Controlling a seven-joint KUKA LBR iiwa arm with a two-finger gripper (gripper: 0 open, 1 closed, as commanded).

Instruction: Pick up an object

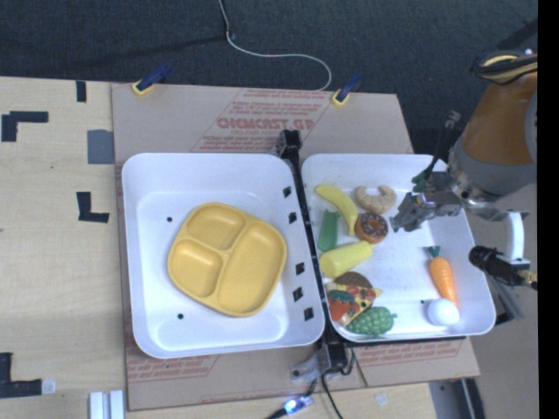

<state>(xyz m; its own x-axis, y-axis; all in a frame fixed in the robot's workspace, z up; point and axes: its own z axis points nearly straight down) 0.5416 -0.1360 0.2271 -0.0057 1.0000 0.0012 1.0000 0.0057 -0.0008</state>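
My gripper (410, 214) hangs over the right bin (397, 166), just right of a brown donut (372, 228) and a tan croissant-like piece (378, 198). Its dark fingers point left and down, and nothing shows between them. A yellow banana (337, 203), a green stick (328, 230) and a yellow corn-like piece (346, 257) lie along the bin's left side. A pizza slice (352, 297) and a green bumpy piece (373, 322) lie at the front. An orange carrot (443, 277) and a white egg (442, 312) rest at the right.
The left bin (144, 234) holds a yellow divided plate (228, 257). A dark divider (301, 225) runs between the bins. Cardboard (253, 120) lies under both bins, clipped at the back. A white cable (262, 51) loops behind.
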